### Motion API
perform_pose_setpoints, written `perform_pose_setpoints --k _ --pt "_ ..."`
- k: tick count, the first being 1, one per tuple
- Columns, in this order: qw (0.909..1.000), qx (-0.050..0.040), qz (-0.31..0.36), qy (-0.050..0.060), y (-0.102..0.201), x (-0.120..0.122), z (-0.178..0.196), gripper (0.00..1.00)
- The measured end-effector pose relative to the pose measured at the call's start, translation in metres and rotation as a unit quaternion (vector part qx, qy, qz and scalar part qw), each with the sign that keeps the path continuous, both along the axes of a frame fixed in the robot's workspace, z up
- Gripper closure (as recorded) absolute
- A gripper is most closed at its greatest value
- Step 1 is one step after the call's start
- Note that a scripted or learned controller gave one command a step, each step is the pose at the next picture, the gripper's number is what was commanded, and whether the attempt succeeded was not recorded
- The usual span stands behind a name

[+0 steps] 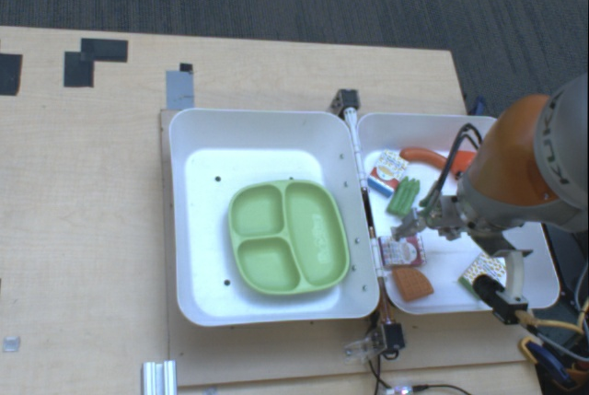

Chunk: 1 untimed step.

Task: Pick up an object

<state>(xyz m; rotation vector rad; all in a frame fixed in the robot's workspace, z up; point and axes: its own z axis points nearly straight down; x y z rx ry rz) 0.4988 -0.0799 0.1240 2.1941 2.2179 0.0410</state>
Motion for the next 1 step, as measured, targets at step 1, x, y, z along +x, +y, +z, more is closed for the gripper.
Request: perform_pose_setpoints --k 1 --pt "1.0 0.0022 -0.003 0.009 -0.0208 -0.0052 -0.0334 0.0"
